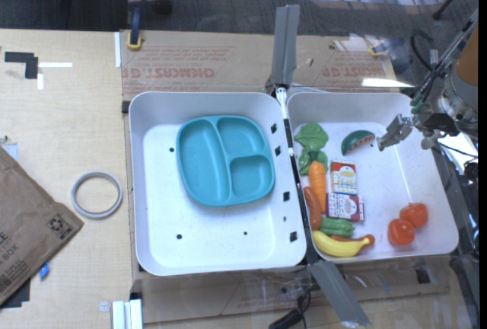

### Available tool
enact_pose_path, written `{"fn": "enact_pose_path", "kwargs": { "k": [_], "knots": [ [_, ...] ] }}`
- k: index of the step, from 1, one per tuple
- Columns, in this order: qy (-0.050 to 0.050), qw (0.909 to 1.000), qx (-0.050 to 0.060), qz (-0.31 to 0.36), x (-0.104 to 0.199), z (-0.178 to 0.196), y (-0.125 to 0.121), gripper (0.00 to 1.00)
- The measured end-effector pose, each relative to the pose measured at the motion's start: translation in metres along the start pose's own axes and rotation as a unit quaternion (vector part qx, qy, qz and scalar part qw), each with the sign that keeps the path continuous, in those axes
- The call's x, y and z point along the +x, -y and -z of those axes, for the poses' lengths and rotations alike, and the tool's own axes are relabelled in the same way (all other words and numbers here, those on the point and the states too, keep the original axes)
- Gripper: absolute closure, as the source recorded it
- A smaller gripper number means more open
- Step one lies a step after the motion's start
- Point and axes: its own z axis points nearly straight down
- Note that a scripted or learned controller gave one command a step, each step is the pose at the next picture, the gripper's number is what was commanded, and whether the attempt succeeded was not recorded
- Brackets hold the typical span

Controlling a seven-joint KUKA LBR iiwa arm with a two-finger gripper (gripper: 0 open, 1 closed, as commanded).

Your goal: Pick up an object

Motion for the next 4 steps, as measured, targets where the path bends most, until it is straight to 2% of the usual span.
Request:
{"fn": "enact_pose_path", "kwargs": {
  "k": [1, 2, 3, 4],
  "knots": [
    [0.001, 0.9929, -0.002, 0.119, 0.001, -0.088, -0.088, 0.0],
    [0.001, 0.9942, -0.004, 0.107, -0.015, -0.153, -0.112, 0.0],
    [0.001, 0.9941, -0.003, 0.108, -0.016, -0.147, -0.112, 1.0],
    [0.001, 0.9941, -0.003, 0.108, -0.016, -0.147, -0.112, 0.0]
  ]
}}
